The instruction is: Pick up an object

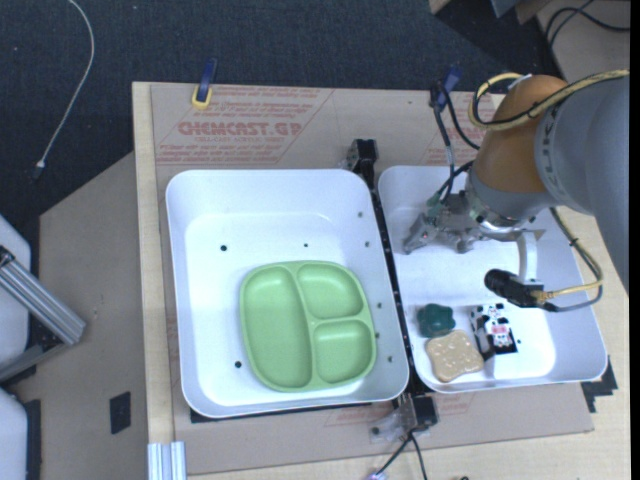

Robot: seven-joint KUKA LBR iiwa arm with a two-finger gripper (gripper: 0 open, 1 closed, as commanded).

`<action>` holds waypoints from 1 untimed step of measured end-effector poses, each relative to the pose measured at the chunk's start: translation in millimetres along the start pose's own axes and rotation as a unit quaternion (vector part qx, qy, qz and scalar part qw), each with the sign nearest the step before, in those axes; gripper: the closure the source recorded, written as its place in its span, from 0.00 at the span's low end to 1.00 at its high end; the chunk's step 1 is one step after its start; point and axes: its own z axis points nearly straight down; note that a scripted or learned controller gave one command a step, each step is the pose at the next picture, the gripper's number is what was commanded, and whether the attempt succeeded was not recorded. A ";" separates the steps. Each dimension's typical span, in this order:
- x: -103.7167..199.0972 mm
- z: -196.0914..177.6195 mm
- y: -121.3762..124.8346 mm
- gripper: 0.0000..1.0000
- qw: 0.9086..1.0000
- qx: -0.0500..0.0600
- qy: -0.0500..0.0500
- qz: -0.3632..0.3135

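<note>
Arm: the grey arm (590, 138) with its orange band (520, 133) reaches in from the right and hangs over the upper part of the right bin (575, 368).

Hand: the hand (440, 230) sits over the upper left part of the right bin, near the wall shared with the other bin; metal parts splay out below the wrist, but I cannot tell whether it is released or clenched (the wrist body hides too much), and nothing is visibly between its tips.

Right bin contents: a dark green lump (435, 319), a tan, bread-like slice (453, 356) just below it, and a small black, white and red object (495, 330) just beside both on the right. All three lie on the bin floor in its lower part, apart from the hand.

Left bin: the left bin (200, 218) holds a light green divided plate (305, 323) with three compartments, lying flat in its lower middle.

Surface: brown cardboard sheet (250, 123) with red printing lies under both bins, held at the top edge by a yellow and blue clamp (204, 86).

Cables: a black and yellow cable (545, 293) trails from the arm across the right bin.
</note>
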 end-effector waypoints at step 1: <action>-0.2 -14.5 2.0 1.00 1.000 -0.004 0.000 0.000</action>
